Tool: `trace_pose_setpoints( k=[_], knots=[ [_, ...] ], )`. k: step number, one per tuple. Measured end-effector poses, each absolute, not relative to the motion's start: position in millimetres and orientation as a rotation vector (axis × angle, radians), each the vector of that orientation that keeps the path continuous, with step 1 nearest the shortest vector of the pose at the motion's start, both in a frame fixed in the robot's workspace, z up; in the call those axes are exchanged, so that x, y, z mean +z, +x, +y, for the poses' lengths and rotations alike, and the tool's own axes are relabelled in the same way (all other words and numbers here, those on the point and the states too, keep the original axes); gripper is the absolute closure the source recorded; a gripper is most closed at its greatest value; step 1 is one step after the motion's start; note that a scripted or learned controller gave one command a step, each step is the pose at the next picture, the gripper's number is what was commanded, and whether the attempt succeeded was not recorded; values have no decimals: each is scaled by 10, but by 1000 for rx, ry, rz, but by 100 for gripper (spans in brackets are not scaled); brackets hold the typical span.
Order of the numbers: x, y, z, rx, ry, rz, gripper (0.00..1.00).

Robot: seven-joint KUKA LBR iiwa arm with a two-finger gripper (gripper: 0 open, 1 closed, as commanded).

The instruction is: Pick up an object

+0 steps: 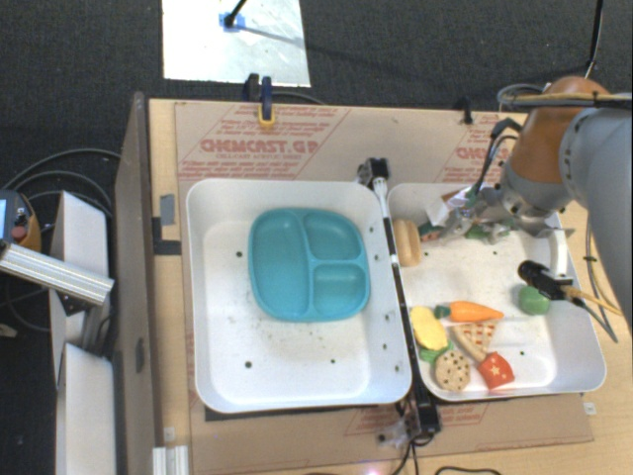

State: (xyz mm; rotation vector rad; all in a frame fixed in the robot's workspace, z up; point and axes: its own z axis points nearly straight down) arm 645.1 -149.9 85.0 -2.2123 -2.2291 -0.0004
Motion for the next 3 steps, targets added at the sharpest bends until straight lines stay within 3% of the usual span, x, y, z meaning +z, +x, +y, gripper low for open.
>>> trace_pose_setpoints(
  k=[1, 3],
  knots=[
    [795, 6602, -1666, 39, -2179, -2203, 0],
    [968, 6647, -2010, 14, -2204, -2211, 0]
  ],
)
